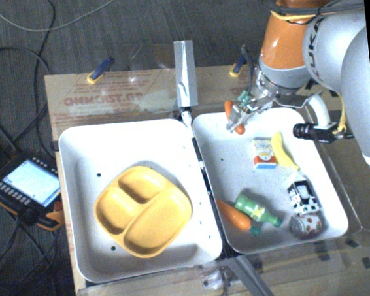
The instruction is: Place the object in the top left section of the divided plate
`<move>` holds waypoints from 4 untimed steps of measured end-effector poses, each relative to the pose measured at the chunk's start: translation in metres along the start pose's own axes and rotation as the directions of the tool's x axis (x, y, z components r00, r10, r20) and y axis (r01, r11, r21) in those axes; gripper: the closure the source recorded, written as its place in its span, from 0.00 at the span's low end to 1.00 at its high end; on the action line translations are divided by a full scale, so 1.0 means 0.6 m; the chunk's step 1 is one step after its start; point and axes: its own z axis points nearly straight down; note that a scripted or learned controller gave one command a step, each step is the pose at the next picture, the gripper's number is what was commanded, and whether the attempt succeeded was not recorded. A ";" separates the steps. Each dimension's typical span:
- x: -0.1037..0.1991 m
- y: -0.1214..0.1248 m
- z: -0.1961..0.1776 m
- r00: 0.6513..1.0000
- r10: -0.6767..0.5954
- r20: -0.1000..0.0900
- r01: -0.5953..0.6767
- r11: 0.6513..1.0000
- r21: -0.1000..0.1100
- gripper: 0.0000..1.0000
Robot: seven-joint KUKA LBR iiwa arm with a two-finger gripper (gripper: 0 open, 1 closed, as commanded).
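A yellow divided plate (143, 211) lies in the left bin (80, 155), with nothing in its three sections. In the right bin (221, 147) lie a small white and orange carton (263, 153), a banana (284, 150), a carrot (234, 214), a green bottle (257, 210), a black and white box (301, 194) and a grey round item (306, 224). My gripper (234, 118) hangs over the right bin's far left corner, open. Its orange-tipped fingers (239, 129) hold nothing. The carton lies a little to its right and nearer the front.
The arm's orange band and grey body (318, 38) rise over the right bin's far right side. A metal bar (185, 72) stands at the back between the bins. A handheld pendant (25, 190) rests on the floor at left.
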 end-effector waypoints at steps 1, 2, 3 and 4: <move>0.155 0.011 0.025 0.995 -0.100 -0.004 0.100 0.995 -0.001 1.00; 0.276 -0.090 0.025 0.988 -0.152 -0.005 0.152 0.988 0.000 1.00; 0.259 -0.131 0.026 1.000 -0.007 -0.005 0.007 1.000 0.002 1.00; 0.351 -0.061 -0.031 0.926 -0.378 -0.004 0.378 0.926 -0.002 1.00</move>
